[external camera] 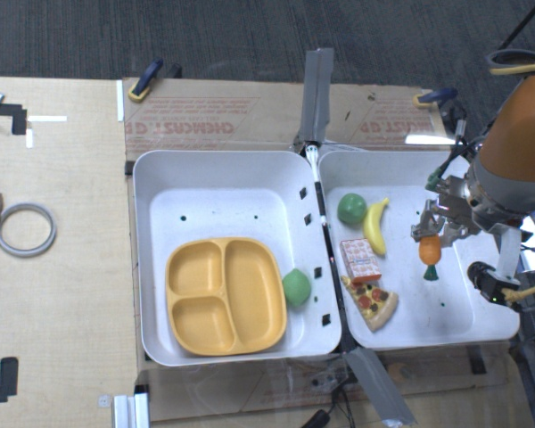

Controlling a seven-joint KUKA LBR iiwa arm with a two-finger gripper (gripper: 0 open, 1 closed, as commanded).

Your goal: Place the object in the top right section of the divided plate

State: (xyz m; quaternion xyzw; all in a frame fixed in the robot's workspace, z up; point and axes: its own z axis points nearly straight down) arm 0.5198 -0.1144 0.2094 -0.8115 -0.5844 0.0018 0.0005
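Carrot (430, 255) – small, orange, green tip pointing down – hangs in the right bin (481, 328), near its right side, pinched at its top end between the gripper (435, 235) fingers, w/ the arm reaching in from the right. Seems lifted clear of the bin floor, though the slanted view makes that hard to confirm. Plate (225, 294) sits well apart in the left bin (160, 194), yellow, three sections, a green ball (296, 287) touching its right rim.

Risks from here, as I judge them: grip is only on the carrot's top, so it could swing or slip out on the long carry over the divider betw. bins. Hanging low, the tip might catch the bin walls in the middle. At the plate, the top right section is the big one next to the green ball – a drop too far right could land on the ball or rim & roll off. Banana (375, 226), green fruit (352, 208), box (360, 259) & pizza slice (373, 300) lie under the likely path
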